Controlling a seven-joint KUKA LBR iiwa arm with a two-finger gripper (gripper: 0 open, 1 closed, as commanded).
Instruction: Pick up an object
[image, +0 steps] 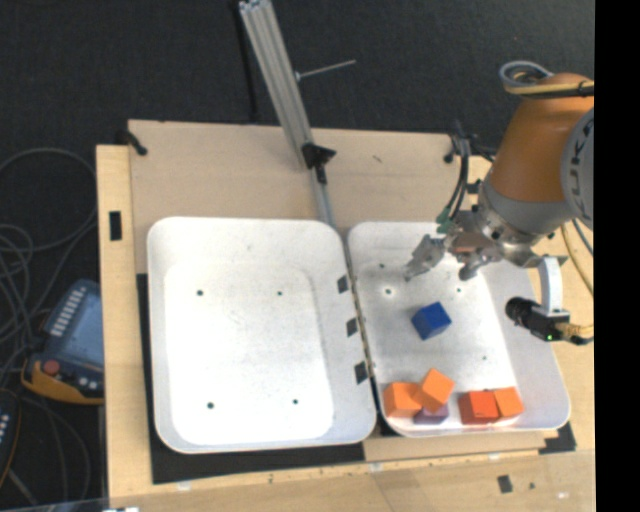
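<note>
Hovering over the upper part of the right shallow white plastic bin (520, 400), the two-finger metal gripper (445, 262) shows its fingers spread apart with nothing between them, one dull grey finger (422, 258) angling toward the bin's left side and the other pointing down beside it. Above it the arm's broad, smooth orange band (535, 140) curves into the grey wrist, with dark cables running along its side. A small blue cube (432, 320), matte and sharp-edged, lies on the bin floor just below the fingers, apart from them and standing alone. Along the bin's near rim sits a row of blocks: an orange cube (402, 398) touching a tilted orange block (437, 385), which rests on a small purple piece (432, 411), and to their right a red-orange block (479, 406) pressed against another orange block (507, 402). The left shallow white bin (250, 325) has rounded corners and a faintly speckled floor with a few dark dots. Both bins rest on a pale wooden bench (240, 170), and a slanted aluminium strut (285, 90) rises behind them.
</note>
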